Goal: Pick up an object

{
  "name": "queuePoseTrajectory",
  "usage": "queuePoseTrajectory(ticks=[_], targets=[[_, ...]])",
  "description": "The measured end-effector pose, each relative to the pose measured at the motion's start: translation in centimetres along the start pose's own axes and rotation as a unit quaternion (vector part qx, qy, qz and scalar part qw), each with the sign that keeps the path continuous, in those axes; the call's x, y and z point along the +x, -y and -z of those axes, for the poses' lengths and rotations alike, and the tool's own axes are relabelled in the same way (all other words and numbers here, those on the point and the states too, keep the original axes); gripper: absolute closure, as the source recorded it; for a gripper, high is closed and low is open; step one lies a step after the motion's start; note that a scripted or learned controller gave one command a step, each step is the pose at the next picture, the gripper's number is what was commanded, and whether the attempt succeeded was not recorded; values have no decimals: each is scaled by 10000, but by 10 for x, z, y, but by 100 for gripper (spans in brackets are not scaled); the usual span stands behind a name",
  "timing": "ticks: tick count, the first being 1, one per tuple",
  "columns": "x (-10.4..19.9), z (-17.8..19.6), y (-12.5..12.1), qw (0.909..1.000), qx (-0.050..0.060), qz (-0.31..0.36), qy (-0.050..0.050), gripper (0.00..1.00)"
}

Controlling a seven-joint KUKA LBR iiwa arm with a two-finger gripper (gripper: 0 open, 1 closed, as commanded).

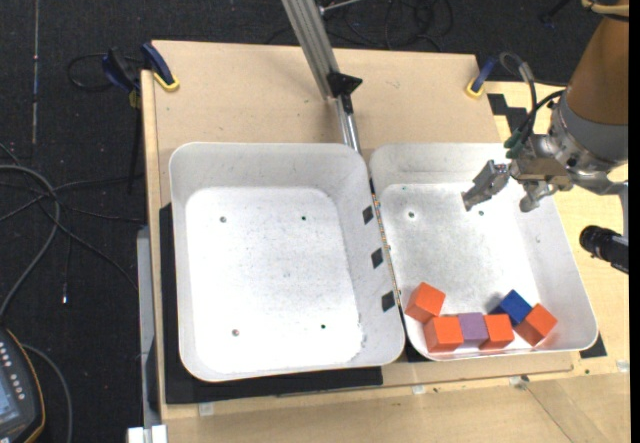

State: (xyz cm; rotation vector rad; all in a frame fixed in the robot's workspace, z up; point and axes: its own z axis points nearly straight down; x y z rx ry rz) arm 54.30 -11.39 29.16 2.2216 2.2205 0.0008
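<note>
I'm looking down on two shallow white bins sitting side by side on a pale wooden bench (260, 101). The left bin (190, 231) is smooth plastic with rounded corners, its floor speckled with fine dark flecks. The right bin (565, 261) is holding six small blocks, all crowding its near edge: four orange, one purple, one blue.

Counting them off: an orange cube (426, 301) is sitting alone, tilted, a little ahead of the rest. Behind it a row is touching end to end — orange block (444, 333), purple block (472, 329), orange block (498, 330). The blue block (515, 305) is tucked just behind, and the last orange block (537, 324) is leaning against the bin's near right wall. All look matte and hard-edged.

The gripper (507, 189) is hovering over the far part of the right bin, well apart from the blocks. I'm seeing its two metal fingers spread apart with nothing between them. The arm's orange band (605, 71) is getting cut off at the right edge.

Two yellow-tipped clamps are gripping the bench's far corners, and a grey metal pole (300, 11) is slanting down to the bins' junction.
</note>
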Motion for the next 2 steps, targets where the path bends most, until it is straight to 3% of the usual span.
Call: queuePoseTrajectory(ticks=[1, 2], targets=[[11, -53, 30, 10000, 36, -5, -6, 0], [9, -40, 27, 10000, -9, 2, 5, 100]])
